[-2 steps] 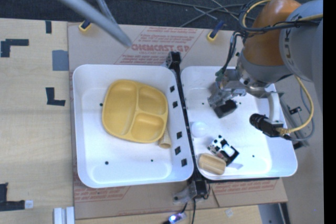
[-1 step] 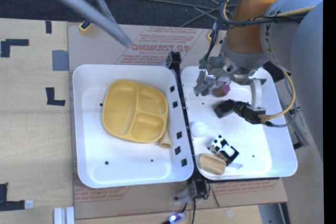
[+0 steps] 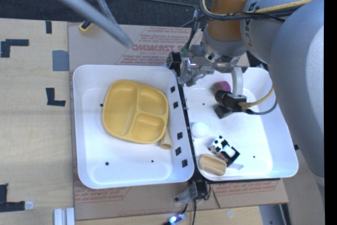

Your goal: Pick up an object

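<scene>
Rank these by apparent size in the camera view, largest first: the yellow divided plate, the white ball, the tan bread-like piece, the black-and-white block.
1. yellow divided plate
2. tan bread-like piece and black-and-white block: too alike to rank
3. white ball

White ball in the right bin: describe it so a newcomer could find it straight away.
Start at the right bin, the one under the arm. Along its left wall, about halfway down, sits the small white ball. It is round, plain and nearly the bin's own colour, unlike the tan block and the black-and-white checkered piece nearer the front edge.
</scene>
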You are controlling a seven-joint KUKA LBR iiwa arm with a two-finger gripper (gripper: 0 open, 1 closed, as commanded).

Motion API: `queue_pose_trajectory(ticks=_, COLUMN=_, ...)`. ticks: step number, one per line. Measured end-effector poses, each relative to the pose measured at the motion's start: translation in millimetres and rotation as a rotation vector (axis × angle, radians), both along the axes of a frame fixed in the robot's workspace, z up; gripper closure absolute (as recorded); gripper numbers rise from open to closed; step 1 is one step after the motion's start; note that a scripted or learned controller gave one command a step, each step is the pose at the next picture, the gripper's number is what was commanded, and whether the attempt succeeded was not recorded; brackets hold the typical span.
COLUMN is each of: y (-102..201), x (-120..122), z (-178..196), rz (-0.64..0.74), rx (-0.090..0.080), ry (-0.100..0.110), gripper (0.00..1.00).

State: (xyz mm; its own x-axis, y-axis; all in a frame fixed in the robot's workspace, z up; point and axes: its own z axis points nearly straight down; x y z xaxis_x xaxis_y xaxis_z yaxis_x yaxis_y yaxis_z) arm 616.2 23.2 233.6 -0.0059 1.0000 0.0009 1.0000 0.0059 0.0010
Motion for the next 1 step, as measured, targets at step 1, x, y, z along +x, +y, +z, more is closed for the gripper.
queue_pose_trajectory(ticks=1, y=47.1, x=20.7, z=4.2, rz=0.0, rx=0.0, ry=0.001, gripper=1.0)
